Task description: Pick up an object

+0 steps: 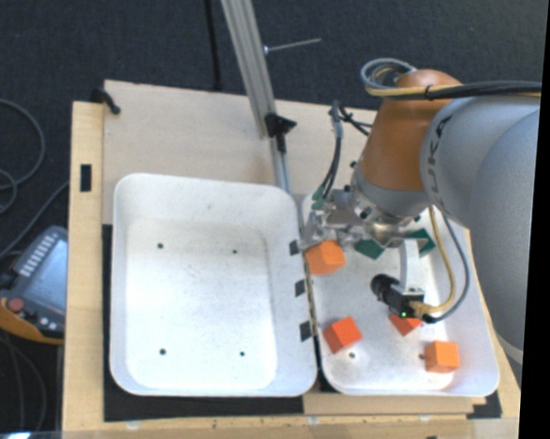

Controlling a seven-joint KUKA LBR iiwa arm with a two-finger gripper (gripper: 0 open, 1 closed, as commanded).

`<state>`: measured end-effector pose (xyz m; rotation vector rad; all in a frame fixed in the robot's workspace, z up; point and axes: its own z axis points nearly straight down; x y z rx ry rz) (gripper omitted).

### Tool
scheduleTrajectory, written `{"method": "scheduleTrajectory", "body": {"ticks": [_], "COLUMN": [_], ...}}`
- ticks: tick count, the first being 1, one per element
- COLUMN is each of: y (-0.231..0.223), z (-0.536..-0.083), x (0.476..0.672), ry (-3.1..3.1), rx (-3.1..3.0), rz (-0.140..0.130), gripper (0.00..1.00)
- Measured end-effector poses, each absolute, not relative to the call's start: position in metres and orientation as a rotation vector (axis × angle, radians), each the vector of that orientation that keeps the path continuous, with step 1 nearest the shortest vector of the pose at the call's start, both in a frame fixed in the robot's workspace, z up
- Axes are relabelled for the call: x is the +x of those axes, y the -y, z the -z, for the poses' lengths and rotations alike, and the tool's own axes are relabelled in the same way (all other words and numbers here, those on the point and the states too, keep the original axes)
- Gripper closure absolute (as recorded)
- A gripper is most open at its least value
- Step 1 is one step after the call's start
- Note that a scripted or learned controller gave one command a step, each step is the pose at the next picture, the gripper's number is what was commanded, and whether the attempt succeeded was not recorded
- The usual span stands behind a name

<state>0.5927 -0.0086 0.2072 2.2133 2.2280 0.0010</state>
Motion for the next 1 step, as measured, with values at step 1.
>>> {"method": "scheduleTrajectory", "body": {"ticks": [1], "y": [-0.0770], "z": [-0.2565], "x": [0.6050], "ry": [-2.233], "rx": [2.209], "rz": [-0.010], "gripper": [1.00]}}
